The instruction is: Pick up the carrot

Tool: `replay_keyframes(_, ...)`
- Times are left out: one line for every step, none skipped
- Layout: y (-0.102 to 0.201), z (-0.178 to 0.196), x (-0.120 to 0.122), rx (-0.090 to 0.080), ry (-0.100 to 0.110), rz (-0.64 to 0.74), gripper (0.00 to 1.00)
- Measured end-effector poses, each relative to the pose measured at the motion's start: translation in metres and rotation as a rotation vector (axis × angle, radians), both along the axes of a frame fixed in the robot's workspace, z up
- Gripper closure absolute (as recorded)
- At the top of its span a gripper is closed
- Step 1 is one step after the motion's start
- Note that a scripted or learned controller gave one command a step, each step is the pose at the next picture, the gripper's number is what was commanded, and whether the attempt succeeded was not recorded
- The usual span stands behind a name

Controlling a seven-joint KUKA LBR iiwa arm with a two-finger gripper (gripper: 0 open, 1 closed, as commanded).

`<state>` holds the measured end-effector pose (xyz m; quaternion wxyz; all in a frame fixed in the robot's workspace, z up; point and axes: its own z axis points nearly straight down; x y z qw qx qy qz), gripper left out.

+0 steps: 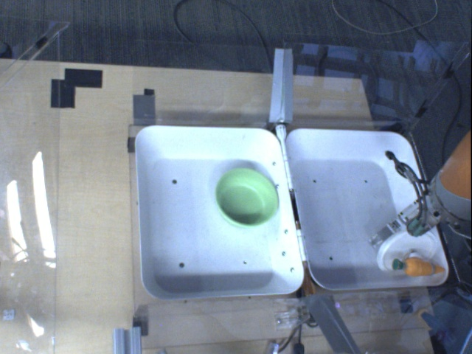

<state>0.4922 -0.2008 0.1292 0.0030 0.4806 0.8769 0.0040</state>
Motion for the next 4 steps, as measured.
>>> replay_keyframes(0.022, -0.039, 0.002, -0.007, -0.008, 0.095, 0.00)
replay_keyframes(0.002, -0.009, 0.003, -0.001, -0.006, 0.230, 0.00)
replay_keyframes(0.043, -0.039, 0.001, -0.015, -0.007, 0.388, 0.00)
replay_keyframes(-0.003, 0.012, -0.002, -0.008, 0.000, 0.586, 0.00)
